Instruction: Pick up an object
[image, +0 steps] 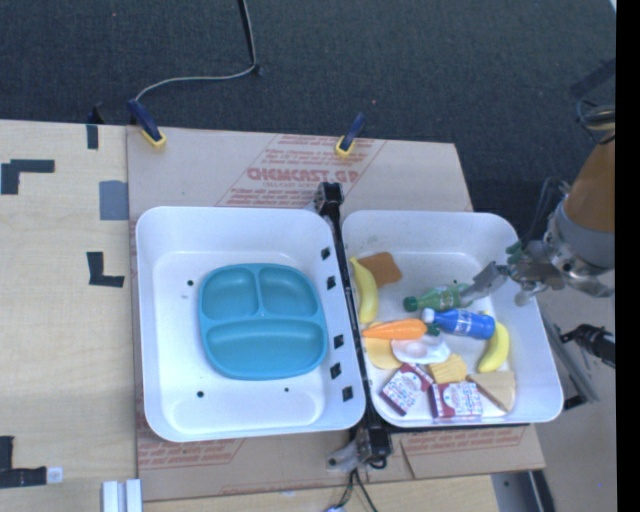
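Hovering gripper (478, 285) beside glossy green bottle (436, 298); fingers slim, metallic.

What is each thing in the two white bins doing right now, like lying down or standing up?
Blue plate: flat, right way up, in the left bin.
Green bottle: lying on its side in the right bin.
Blue bottle: lying on its side.
Carrot: lying flat.
Two bananas: lying flat, apart.
Red packets: lying flat at the near edge.
Gripper: over the right bin, beside the green bottle, holding nothing visible.
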